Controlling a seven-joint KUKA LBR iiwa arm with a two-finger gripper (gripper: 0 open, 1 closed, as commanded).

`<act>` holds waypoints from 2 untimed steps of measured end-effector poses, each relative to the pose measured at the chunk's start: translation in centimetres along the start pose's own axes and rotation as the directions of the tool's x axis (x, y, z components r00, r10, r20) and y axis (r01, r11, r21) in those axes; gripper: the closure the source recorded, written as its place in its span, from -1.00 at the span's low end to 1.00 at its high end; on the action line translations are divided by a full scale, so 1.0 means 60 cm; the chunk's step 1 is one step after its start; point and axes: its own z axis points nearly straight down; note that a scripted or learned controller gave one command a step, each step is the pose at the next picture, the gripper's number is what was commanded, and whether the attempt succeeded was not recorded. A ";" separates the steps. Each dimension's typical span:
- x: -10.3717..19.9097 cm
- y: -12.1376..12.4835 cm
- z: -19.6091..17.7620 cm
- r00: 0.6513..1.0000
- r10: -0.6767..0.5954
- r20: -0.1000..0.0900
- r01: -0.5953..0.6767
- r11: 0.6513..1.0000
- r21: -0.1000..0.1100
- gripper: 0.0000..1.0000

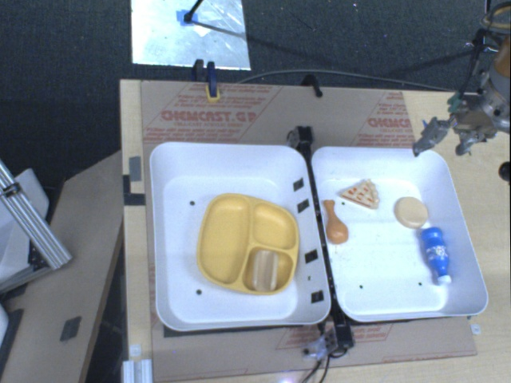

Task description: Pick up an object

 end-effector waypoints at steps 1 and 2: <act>0.001 0.003 -0.012 1.000 -0.003 0.002 0.003 1.000 -0.011 -1.00; -0.001 0.018 0.064 1.000 -0.004 0.002 0.004 1.000 -0.009 -1.00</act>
